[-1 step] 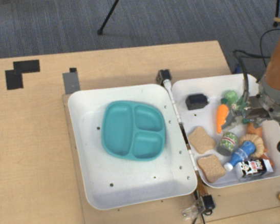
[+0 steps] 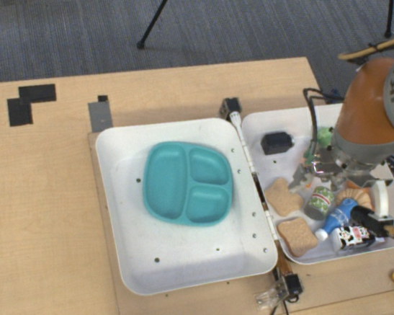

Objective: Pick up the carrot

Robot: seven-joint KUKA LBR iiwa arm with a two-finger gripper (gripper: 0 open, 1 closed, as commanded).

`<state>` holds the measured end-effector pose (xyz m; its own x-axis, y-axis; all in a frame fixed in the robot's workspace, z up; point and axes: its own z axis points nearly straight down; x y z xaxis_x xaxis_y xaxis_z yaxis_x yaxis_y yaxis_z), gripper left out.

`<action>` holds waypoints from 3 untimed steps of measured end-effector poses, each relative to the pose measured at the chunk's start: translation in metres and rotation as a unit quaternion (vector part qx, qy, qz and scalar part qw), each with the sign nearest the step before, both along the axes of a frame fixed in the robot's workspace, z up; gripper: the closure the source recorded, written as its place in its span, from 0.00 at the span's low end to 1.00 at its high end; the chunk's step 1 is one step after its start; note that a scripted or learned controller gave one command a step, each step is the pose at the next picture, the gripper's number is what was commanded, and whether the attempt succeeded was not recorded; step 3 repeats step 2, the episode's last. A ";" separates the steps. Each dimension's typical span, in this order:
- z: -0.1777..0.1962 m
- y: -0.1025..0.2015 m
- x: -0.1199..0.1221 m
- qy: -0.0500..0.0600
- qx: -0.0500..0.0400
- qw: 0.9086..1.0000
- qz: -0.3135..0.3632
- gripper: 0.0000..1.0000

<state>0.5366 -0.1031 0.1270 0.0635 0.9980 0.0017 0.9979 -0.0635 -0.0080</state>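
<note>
Metal-grey claw [image 2: 324,171] hangs low over the right bin [image 2: 278,116], under the orange band of the arm [image 2: 372,110]; its fingers are lost in clutter and glare, so how far they are parted, or whether they grip anything, cannot be told. Just below it lies a green-labelled can [image 2: 318,203], tilted, with a blue bottle [image 2: 338,216] beside it. An orange sliver [image 2: 363,196] just right of the can may be the carrot, though most of it is hidden. Two tan bread slices [image 2: 280,194] lie toward the bin's left wall, one nearer the front edge, and a black block [image 2: 276,142] sits at the back. Across the divider, the left bin [image 2: 136,271] holds a teal divided plate [image 2: 187,182].
</note>
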 end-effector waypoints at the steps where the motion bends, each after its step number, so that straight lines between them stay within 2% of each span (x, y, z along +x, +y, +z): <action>1: -0.039 -0.026 0.063 -0.010 -0.002 1.000 0.001 0.00; 2: -0.027 -0.024 0.065 -0.013 -0.001 1.000 0.003 1.00; 3: -0.027 -0.024 0.065 -0.013 -0.001 1.000 0.003 1.00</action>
